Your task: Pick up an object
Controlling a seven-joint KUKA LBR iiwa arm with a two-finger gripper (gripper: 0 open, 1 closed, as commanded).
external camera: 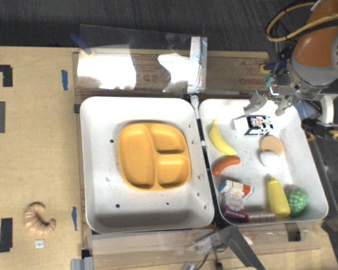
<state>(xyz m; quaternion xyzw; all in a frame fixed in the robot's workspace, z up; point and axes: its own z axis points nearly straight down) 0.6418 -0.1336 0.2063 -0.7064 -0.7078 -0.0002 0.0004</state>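
Observation:
My gripper (268, 102) hangs open over the far edge of the right bin (312, 167), its two fingers spread with nothing between them. Just below it lies a small black-and-white card (256, 124). Further down the bin hold a banana (219, 138), a red-orange sausage (226, 163), a tan and white egg-shaped piece (271, 149), a yellow bottle (277, 196), a green bumpy ball (297, 200) and a red-and-white packet (235, 193).
The left bin (96, 167) holds a yellow divided plate (154, 154). A clear plastic sheet (138, 66) stands behind the bins. A croissant-like toy (38, 218) lies on the bench at lower left. Cables loop above the arm at upper right.

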